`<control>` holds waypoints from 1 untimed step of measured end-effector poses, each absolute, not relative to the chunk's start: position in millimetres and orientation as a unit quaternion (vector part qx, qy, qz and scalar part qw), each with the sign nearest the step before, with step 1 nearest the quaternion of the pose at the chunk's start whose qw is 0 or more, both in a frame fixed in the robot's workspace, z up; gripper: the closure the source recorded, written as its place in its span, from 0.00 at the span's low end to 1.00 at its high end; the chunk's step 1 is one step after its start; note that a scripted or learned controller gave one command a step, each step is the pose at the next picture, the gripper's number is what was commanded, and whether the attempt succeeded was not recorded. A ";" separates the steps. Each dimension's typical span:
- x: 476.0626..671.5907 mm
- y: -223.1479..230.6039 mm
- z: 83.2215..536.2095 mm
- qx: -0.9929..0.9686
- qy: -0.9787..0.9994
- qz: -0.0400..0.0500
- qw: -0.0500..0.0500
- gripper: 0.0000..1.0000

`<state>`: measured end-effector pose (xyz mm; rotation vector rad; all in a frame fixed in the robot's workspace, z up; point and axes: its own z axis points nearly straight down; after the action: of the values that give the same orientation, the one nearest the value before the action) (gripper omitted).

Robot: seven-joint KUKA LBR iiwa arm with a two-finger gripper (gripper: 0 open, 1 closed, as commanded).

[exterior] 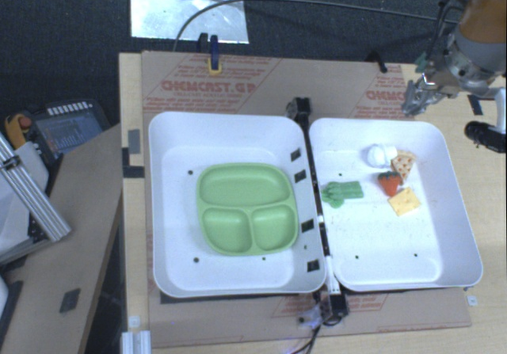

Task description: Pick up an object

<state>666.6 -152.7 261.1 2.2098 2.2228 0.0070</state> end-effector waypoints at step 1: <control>655.2 -89.6 257.0 0.704 0.711 0.001 0.000 1.00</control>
<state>655.2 -89.6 257.0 2.2107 2.2325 0.0043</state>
